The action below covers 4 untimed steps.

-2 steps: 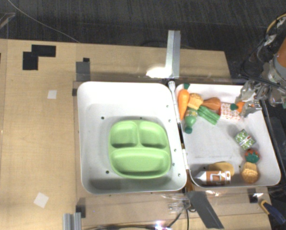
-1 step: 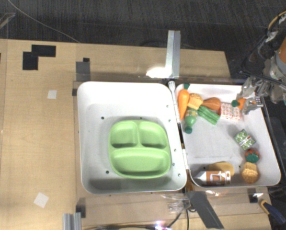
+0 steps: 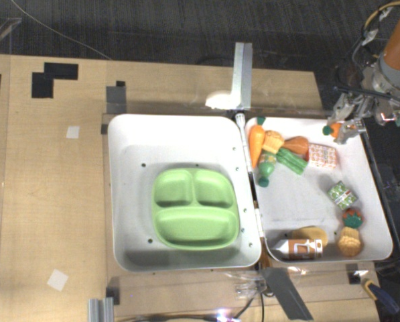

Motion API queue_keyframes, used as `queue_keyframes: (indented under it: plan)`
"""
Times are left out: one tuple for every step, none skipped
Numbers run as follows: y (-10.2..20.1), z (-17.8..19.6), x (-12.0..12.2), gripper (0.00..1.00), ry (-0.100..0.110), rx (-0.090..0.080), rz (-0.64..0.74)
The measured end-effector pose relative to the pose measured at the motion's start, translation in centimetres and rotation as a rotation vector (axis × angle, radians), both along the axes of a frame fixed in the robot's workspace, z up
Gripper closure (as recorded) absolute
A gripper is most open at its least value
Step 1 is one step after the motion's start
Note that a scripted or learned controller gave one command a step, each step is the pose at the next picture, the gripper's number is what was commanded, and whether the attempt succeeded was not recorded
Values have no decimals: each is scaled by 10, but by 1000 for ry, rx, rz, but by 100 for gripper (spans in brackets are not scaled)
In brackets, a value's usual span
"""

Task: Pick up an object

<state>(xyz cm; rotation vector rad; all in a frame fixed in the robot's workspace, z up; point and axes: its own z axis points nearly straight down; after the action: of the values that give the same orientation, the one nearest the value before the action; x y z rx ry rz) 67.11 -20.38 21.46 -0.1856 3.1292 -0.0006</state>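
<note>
1. The bench (image 3: 45, 200) looked like pale wood with a matt grain
2. Both bins (image 3: 129, 146) were smooth white plastic with a soft sheen
3. The green tray (image 3: 196, 206) looked like smooth, slightly glossy plastic
4. The carrot (image 3: 256, 141) and other toy foods seemed glossy plastic
5. The upright post (image 3: 242, 76) was dull grey metal
6. The floor (image 3: 153, 12) behind looked rough, dark and woven, like carpet

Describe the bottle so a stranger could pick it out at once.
Look in the right bin, at its near edge. The bottle lies on its side there, brown with a white label, left of a tan toy. It is the one long, lying thing in that corner.
</note>
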Motion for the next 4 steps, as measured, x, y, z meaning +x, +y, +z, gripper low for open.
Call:
queue_keyframes:
  plan:
    - [1,14,3,100,-12,-2,2]
    - [2,26,6,100,-21,-3,3]
    - [-2,-1,-50,100,1,-1,69]
    - [-1,12,-47,100,-8,-2,71]
